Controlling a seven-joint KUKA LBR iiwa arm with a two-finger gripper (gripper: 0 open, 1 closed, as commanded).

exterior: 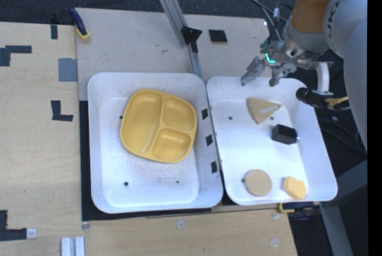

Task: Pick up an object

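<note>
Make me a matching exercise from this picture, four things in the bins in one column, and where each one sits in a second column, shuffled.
Things:
1. yellow divided plate
2. tan wedge
3. black block
4. round tan disc

Places:
A. right bin, middle, just below the wedge
B. left bin, centre
C. right bin, near its lower edge, left of the yellow chunk
D. right bin, upper part, below the gripper

Pairs: 1-B, 2-D, 3-A, 4-C

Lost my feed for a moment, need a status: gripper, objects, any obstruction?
Gripper open, nothing between fingers, over right bin's far edge. Wedge just below it; black block, round disc, yellow chunk also there. Nothing blocking wedge.
</note>
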